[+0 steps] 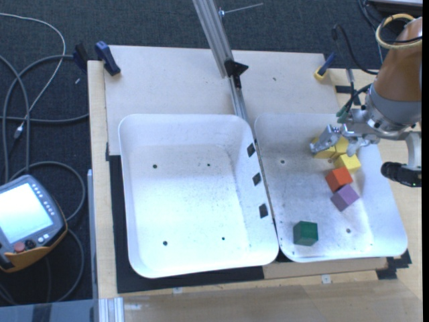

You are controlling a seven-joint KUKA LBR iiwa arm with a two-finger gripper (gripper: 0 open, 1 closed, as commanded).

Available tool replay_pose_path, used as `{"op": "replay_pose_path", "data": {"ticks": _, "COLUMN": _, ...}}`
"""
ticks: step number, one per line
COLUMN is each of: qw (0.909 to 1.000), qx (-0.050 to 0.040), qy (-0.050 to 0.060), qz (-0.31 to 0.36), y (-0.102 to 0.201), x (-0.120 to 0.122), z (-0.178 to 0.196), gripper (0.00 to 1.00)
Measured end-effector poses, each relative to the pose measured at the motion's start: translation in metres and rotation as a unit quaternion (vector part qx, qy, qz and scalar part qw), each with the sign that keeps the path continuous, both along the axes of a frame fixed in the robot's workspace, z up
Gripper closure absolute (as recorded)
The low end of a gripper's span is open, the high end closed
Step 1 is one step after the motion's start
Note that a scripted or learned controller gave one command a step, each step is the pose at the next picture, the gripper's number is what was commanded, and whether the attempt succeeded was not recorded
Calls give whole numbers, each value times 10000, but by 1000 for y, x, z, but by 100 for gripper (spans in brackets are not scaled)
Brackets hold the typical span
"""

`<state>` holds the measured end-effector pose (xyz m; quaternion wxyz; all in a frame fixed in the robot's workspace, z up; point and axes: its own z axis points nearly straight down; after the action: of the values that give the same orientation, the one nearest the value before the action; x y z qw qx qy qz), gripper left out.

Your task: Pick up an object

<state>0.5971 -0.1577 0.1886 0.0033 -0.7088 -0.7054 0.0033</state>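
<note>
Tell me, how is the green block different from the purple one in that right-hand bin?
The green block is dark green and sits alone near the front edge of the right bin; the purple block is pale violet and lies right beside an orange block, in a cluster below the gripper. The green block sits square to the camera, while the purple one is turned at an angle. Both are small cubes of similar size resting on the bin floor.

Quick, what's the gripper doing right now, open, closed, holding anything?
Gripper: low over the right bin, right at the yellow block; whether it holds anything cannot be told.
</note>
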Motion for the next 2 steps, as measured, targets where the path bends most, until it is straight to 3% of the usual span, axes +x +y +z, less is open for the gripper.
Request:
{"op": "replay_pose_path", "data": {"ticks": 1, "qw": 10000, "qx": -9, "qy": -68, "qz": 30, "y": -39, "x": -7, "z": -51, "gripper": 0}}
{"op": "replay_pose_path", "data": {"ticks": 2, "qw": 10000, "qx": 0, "qy": -55, "qz": 27, "y": -38, "x": -7, "z": -53, "gripper": 0}}
